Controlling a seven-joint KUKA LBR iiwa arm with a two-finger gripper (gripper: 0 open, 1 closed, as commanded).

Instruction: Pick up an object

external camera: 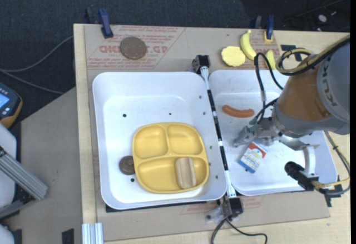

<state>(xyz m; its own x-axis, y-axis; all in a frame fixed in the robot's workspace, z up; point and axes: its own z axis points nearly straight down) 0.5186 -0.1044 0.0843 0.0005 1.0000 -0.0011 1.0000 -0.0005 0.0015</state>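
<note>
Two white bins: the left bin [105,126] bears one yellow tray [167,143]; the right bin [322,179] holds one sausage [238,110] and one small carton [252,158]. The carton, white, blue and red, lies just below the gripper [247,137]; whether the gripper holds anything cannot be told.

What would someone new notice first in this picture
Probably the yellow divided plate in the left bin, with a tan bread-like piece in its lower compartment. Next, the grey and orange arm over the right bin, its gripper just above a small carton.
</note>
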